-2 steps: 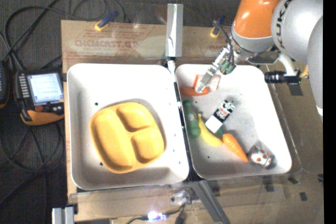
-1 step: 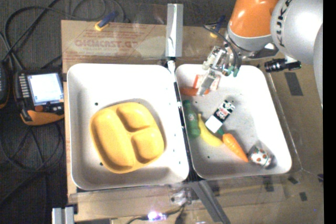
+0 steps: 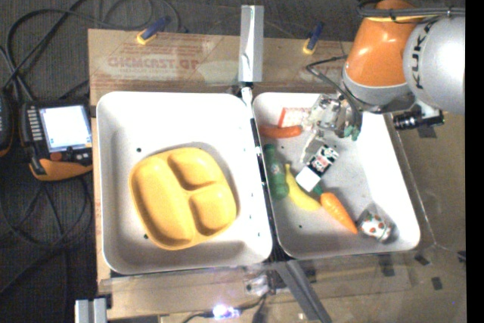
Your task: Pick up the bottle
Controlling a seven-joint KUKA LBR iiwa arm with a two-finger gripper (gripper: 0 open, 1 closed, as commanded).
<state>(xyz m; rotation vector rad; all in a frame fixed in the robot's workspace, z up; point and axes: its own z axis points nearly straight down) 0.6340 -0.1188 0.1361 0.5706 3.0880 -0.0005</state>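
Observation:
A small bottle (image 3: 318, 166) with a white cap and a black, white and red label lies tilted in the middle of the right bin (image 3: 393, 185). Its cap end points toward the near left. My gripper (image 3: 330, 119) hangs just above and behind the bottle's far end, in the bin's back half. The wrist blocks the fingertips. Nothing shows as being held.
Around the bottle lie a green item (image 3: 274, 170), a yellow banana (image 3: 300, 195), a carrot (image 3: 338, 211), a silver can (image 3: 376, 226), a red sausage-shaped toy (image 3: 280, 131) and a red-white card (image 3: 292, 117). The left bin (image 3: 113, 185) holds a yellow divided tray (image 3: 185, 197).

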